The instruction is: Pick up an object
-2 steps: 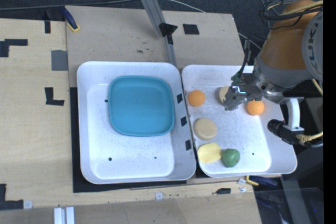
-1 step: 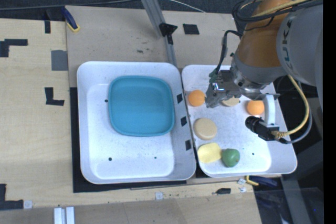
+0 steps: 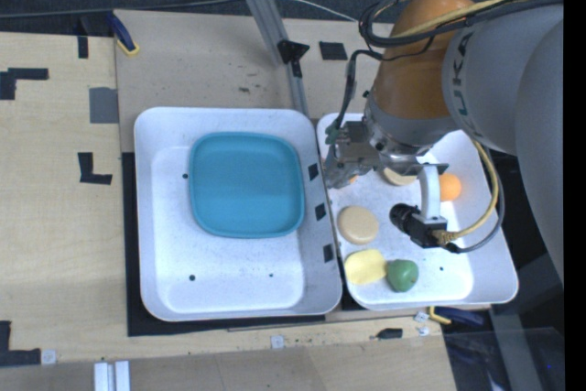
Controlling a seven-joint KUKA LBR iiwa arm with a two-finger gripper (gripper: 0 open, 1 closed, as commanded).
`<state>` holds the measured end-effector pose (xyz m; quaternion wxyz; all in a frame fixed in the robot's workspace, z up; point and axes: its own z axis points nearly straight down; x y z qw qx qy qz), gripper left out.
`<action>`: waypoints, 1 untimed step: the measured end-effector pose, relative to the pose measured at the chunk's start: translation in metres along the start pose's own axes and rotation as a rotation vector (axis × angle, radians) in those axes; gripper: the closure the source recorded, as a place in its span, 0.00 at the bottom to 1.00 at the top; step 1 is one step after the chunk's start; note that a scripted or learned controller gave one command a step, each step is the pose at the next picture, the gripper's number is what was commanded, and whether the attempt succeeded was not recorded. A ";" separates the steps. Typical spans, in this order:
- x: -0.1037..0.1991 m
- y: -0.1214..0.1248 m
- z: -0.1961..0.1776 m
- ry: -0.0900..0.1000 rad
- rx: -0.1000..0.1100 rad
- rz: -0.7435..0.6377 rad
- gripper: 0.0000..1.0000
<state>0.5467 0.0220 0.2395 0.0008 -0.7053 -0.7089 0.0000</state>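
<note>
My gripper (image 3: 343, 168) hangs low over the upper left part of the right bin (image 3: 458, 288), just above a round beige piece (image 3: 358, 223). A yellow piece (image 3: 364, 266) and a green piece (image 3: 401, 275) lie side by side near the bin's front. An orange ball (image 3: 450, 188) sits at the right, partly behind the arm's white fitting. Another pale piece (image 3: 399, 176) peeks out under the wrist. I see nothing between the fingers, and the wrist hides how they stand.
The left bin (image 3: 165, 224) holds a blue square plate (image 3: 245, 183). A metal pole (image 3: 265, 5) slants down to the gap between the bins. Cables loop around the orange wrist band (image 3: 421, 59). The large grey arm covers the right side.
</note>
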 end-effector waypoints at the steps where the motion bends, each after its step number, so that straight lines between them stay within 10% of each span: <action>1: 0.059 0.012 -0.002 0.000 0.000 0.000 1.00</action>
